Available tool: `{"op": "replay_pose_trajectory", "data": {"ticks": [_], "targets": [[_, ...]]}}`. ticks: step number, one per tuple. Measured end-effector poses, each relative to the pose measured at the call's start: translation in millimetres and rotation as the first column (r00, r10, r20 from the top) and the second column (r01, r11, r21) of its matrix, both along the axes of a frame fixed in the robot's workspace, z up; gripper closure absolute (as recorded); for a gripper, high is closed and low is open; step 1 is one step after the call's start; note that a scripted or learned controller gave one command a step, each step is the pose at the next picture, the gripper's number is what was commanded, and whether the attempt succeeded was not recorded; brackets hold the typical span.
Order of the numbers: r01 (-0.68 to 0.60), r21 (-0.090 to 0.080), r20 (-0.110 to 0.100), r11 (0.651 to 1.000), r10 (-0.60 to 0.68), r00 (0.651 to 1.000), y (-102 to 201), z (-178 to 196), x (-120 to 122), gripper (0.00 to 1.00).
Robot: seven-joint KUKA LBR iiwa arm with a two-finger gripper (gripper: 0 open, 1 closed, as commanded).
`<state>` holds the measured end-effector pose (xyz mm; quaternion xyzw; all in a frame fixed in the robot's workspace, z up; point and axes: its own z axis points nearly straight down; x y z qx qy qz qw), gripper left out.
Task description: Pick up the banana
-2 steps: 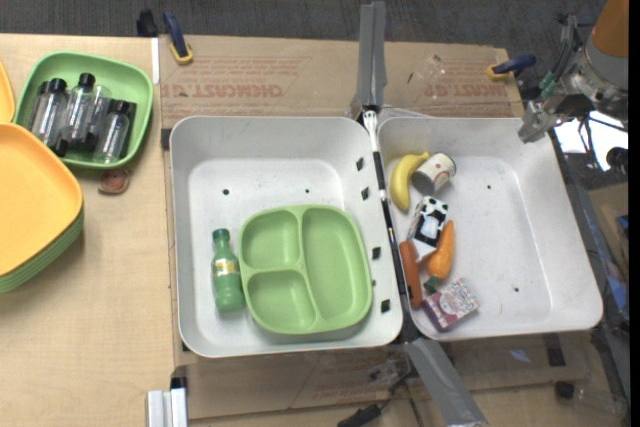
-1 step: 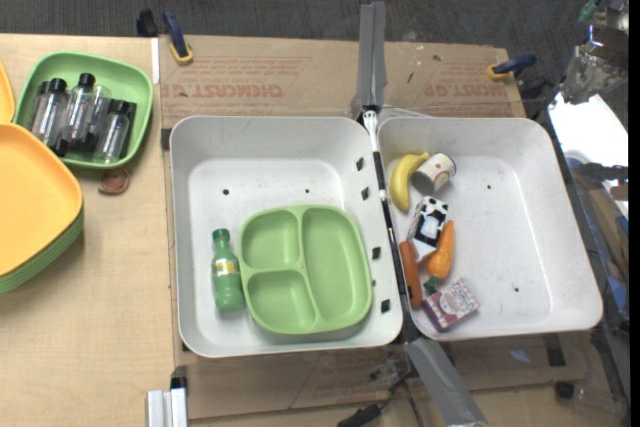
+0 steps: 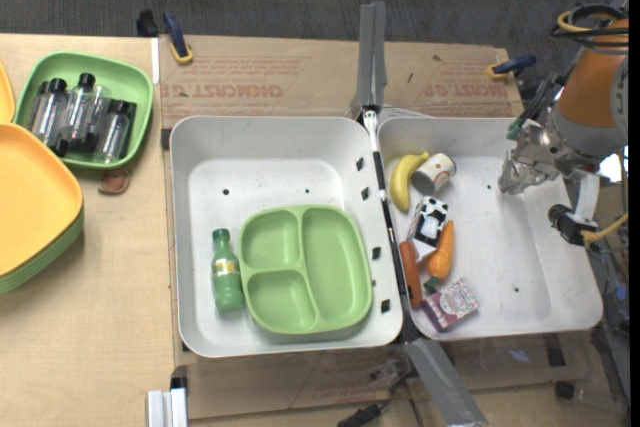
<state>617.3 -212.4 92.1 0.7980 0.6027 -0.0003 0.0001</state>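
Note:
The yellow banana point(image 3: 402, 180) lies curved at the upper left of the right bin point(image 3: 520, 300), close to the divider between the bins. A small white cup point(image 3: 433, 173) on its side touches its right end. My gripper point(image 3: 520, 177) hangs over the upper right part of that bin, well to the right of the banana and apart from it. I see nothing between its fingers.
Below the banana lie a black-and-white pack point(image 3: 429, 219), an orange carrot point(image 3: 441, 251), a red stick point(image 3: 409, 270) and a pink packet point(image 3: 450, 303). The left bin point(image 3: 200, 165) holds a green divided tray point(image 3: 300, 267) and a green bottle point(image 3: 226, 269). Yellow plates point(image 3: 35, 205) and a green bottle tray point(image 3: 85, 110) sit left.

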Motion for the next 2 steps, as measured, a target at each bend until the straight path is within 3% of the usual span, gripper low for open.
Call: {"op": "replay_pose_trajectory", "data": {"ticks": [1,2], "targets": [[-0.035,-0.001,0.001,0.999,0.035,0.999,-1.2,59.4,41.8,1.00],[0.242,-0.001,0.000,0.970,-0.242,0.970,3.5,83.3,40.7,1.00]]}}
